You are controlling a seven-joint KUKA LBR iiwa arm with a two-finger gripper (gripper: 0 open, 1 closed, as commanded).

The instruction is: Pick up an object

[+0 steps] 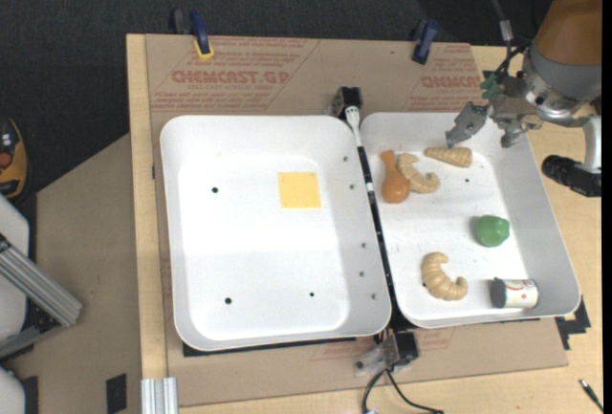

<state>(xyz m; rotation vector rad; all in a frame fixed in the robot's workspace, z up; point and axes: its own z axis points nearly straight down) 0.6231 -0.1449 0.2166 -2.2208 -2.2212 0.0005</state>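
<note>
Right bin: orange pear-shaped piece (393, 181) touching curved tan pastry (419, 173); tan cone (449, 155) near back; green ball (491, 230); second croissant (443, 276); small cylinder (513, 292) lying sideways. Left bin: flat yellow square (299, 190).

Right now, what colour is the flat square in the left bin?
Yellow; the flat square shows plainly in the camera view.

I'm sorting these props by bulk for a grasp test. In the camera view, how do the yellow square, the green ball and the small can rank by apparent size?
Largest to smallest, as they look:
1. yellow square, in the left bin
2. green ball, in the right bin
3. small can, at the right bin's near edge

The ball and can look close in size, so their order is unsure.
</note>
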